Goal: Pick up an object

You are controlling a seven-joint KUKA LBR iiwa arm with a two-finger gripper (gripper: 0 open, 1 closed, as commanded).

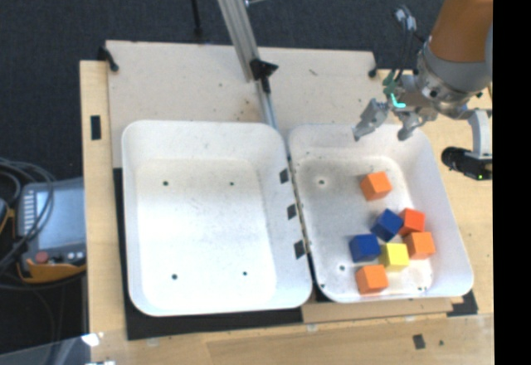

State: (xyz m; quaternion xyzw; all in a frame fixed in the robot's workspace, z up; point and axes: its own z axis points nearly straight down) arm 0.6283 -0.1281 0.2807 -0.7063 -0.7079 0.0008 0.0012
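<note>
Overhead slanted view of the counter (95,189) with two shallow white bins side by side. The left bin (141,148) shows a bare, speckled floor. The right bin (332,139) holds all the candidate objects, seven small cubes: a lone orange cube (376,184) near the bin's middle, and a cluster toward its near right corner made up of a blue cube (387,224), a red-orange cube (412,220), an orange cube at the right (421,244), a second blue cube (363,247), a yellow cube (395,255) and a near orange cube (372,278). Several of the clustered cubes touch or nearly touch their neighbours.

The arm (460,19) enters from the right, its end effector (387,123) poised over the far rim of the right bin, well apart from the cluster and short of the lone orange cube. The two fingers stand spread, with nothing between them.

Judged from this arrangement, the task is at its opening stage: no cube is grasped or lifted, and every cube rests on the bin floor. What remains appears to be the whole of the pick, namely travel over a chosen cube, descent, closure on it and lift. The lone orange cube seems the nearest and least crowded target; the cluster looks harder, since neighbours may block the fingers.
</note>
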